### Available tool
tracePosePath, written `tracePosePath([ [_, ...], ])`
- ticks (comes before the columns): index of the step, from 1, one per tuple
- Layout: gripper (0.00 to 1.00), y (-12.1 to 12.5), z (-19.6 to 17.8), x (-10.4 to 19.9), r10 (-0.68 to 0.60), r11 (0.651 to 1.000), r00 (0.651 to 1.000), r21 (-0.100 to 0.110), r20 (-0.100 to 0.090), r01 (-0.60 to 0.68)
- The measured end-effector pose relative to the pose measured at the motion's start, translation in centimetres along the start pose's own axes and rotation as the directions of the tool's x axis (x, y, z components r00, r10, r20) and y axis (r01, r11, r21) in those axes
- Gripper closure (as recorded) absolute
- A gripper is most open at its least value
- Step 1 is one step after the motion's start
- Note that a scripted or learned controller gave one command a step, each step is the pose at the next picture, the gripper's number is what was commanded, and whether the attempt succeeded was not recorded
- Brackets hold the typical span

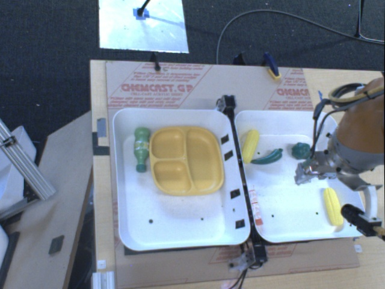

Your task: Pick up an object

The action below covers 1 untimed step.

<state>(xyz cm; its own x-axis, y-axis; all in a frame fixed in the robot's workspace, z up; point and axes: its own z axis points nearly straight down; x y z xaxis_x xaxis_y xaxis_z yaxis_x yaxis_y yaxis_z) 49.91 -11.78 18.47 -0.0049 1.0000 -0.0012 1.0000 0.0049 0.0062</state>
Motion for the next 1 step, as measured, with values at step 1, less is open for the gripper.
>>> tracePosePath([
  [1,1.0,0.95,-5.45,-0.79,0.0,1.0,1.0,-0.002,0.001,0.0],
])
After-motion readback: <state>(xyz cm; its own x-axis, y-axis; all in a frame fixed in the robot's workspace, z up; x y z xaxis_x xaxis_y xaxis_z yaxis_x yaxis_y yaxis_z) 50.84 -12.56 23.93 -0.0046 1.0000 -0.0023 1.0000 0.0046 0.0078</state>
